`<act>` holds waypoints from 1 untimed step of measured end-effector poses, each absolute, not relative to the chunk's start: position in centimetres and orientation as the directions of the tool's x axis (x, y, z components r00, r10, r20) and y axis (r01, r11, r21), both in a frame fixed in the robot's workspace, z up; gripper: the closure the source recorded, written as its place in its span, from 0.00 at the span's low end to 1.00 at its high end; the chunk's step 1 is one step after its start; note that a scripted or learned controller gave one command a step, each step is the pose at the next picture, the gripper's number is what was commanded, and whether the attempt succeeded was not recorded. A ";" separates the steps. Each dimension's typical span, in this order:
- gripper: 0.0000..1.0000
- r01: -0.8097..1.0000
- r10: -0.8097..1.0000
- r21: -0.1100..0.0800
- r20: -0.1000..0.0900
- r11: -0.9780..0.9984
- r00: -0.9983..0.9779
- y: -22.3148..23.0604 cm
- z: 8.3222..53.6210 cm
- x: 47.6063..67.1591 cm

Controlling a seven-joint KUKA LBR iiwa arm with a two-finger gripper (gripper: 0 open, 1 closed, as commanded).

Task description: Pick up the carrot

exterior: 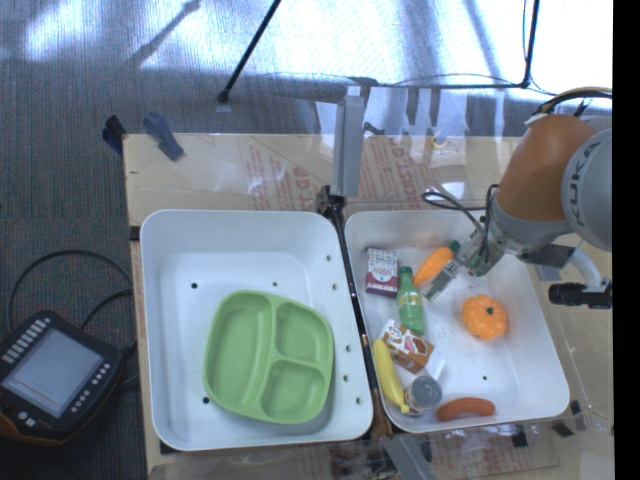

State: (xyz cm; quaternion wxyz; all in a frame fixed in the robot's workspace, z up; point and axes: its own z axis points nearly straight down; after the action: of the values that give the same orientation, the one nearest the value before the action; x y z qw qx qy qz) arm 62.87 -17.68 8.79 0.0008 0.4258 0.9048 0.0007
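Right bin [545, 368], front edge: a sausage [465, 408] and a small can [426, 392] are seen lying closest to the camera, with a banana [388, 373] just beside the can along the left wall.
Left bin [175, 268]: a green divided tray [270, 356] is held in its middle.
Right bin, centre: a small carton [407, 347], a green bottle [410, 302] and an orange pumpkin [485, 317] are found here, the pumpkin well apart to the right.
Carrot [434, 265]: it is laid at a slant in the far part of the right bin, just right of a red-and-white packet [382, 270].
Gripper [452, 273]: it is lowered just beside the carrot's right side; how far the jaws are parted cannot be told, and nothing is seen held between them.
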 end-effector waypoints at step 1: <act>0.00 0.920 0.920 0.000 -0.010 0.392 -0.392 -14.2 10.2 63.2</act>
State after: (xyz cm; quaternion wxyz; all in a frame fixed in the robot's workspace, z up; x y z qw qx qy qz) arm 63.16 -14.16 10.21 0.0042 0.5512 0.8344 -0.0027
